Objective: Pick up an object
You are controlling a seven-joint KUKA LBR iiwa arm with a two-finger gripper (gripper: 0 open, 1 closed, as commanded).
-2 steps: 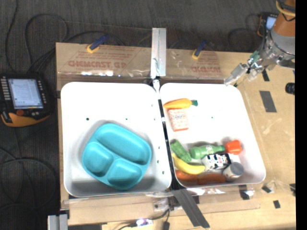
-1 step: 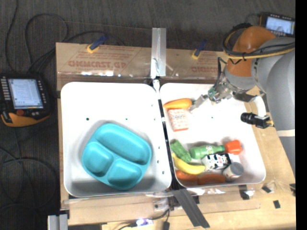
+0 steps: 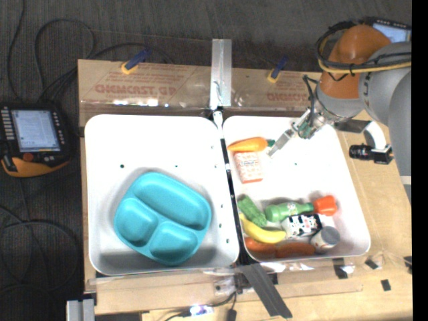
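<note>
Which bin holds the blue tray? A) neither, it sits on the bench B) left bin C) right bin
B: the blue tray lies inside the left bin, while the right bin holds the banana and other small items.

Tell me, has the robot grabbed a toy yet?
Not yet. Nothing looks done: the gripper hangs over the right bin near the carrot, with nothing seen in it. The banana and green bottle lie untouched. The blue tray sits in the left bin. Grabbing and lifting are left.
</note>
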